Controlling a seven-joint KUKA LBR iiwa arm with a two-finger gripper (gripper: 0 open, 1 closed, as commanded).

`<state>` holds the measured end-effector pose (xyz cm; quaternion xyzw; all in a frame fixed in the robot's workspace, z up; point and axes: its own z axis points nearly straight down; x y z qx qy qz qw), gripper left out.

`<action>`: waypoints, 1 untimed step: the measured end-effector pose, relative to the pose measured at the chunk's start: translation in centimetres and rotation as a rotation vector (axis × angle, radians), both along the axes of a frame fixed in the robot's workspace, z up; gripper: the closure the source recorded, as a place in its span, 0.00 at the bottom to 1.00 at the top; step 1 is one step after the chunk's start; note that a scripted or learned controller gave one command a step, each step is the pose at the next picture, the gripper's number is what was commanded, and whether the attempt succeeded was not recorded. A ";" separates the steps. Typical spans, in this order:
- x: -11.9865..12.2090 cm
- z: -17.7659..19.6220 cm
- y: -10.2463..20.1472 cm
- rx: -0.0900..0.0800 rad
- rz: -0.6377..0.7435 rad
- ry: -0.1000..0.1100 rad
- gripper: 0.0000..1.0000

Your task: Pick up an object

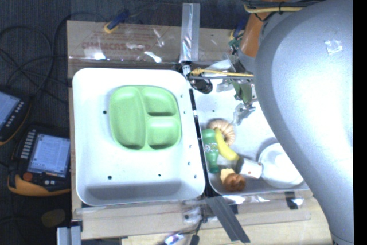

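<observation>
I can't tell the tool [243,101] state, it hangs over the right bin [252,129]. Banana [222,145] at lower centre beside the donut [225,128]: light, firm, slick skin; I'd pinch it across mid-curve

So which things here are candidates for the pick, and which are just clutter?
Pick candidates, right bin:
banana
doughnut
green item
brown lump
white cup

Lying about:
green divided tray in left bin
tablets on floor
cables
</observation>
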<state>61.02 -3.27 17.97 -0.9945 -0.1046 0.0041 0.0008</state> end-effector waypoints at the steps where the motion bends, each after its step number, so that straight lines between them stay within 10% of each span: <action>1: -5.0 0.0 2.8 -0.002 -0.004 0.001 0.00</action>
